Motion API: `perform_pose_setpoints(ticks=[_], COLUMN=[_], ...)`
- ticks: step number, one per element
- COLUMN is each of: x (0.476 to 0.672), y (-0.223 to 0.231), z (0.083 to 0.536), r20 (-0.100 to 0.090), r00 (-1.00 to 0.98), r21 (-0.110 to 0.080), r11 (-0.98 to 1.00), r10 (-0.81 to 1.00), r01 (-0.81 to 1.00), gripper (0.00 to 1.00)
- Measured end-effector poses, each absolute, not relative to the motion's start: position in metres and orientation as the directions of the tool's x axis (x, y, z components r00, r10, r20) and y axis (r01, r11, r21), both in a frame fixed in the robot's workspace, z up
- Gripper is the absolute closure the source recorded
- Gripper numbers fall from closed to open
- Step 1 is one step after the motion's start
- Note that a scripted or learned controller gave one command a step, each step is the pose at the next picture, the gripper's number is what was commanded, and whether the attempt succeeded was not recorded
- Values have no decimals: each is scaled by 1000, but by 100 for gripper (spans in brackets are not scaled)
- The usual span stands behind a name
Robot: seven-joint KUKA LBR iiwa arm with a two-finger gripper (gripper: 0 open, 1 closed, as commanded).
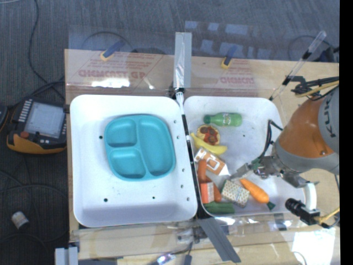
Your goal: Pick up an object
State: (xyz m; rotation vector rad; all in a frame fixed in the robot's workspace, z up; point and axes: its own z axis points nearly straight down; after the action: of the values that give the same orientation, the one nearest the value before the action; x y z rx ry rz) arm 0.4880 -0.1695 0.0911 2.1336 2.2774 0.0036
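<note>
Two shallow white bins sit side by side on the bench. The left bin [83, 164] carries a turquoise divided plate [139, 147] near its middle. The right bin [253, 106] holds a cluster of toy foods along its left wall and near edge: a green bottle [223, 119] lying on its side toward the far edge, a pizza slice [209, 132] just below it, a yellow banana [208, 146] touching the pizza slice, a small orange-and-white packet [213, 164], a red block [207, 191], a dark green cucumber [219, 207] at the near edge, and a speckled sponge block [234, 192] beside it. An orange carrot [255, 191] lies just right of the sponge block, tilted toward the near right corner. The grey arm with its orange band [309, 134] reaches in over the right edge of this bin, and the gripper [255, 169] hangs just above the carrot; whether it touches the carrot, and whether its claw is apart or together, cannot be told from this angle.
</note>
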Motion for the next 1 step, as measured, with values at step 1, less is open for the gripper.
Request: perform_pose_setpoints(ticks=[1], x=[489], y=[-167], z=[100], r20=[-7], r00=[-67], r21=[16], r11=[67], r10=[998], r01=[998], gripper=[100])
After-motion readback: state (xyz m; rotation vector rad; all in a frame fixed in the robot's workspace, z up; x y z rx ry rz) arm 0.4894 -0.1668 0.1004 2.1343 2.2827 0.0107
